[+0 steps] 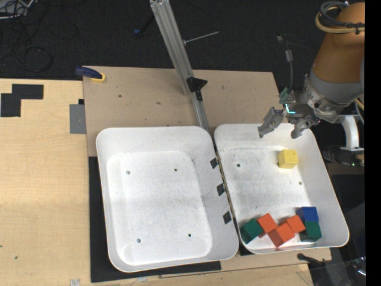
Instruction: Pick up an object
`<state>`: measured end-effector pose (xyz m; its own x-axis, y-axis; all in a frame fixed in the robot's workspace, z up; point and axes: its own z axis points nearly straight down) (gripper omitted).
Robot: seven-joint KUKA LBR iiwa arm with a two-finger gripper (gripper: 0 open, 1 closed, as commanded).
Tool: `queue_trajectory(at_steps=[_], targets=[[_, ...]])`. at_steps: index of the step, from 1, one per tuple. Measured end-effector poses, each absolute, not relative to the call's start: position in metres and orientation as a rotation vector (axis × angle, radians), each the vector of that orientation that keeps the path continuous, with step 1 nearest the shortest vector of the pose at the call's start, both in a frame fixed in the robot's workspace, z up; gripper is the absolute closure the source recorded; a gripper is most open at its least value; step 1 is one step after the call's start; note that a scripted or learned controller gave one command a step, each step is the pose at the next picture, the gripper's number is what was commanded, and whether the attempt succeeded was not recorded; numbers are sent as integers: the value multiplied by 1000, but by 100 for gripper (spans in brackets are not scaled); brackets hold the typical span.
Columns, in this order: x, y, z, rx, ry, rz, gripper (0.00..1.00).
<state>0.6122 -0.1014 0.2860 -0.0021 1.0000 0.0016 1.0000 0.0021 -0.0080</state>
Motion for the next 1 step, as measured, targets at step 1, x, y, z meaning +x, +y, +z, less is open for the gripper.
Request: queue_trajectory(at_steps=[1], targets=[[613,-102,288,-2218,-2221,3,0]])
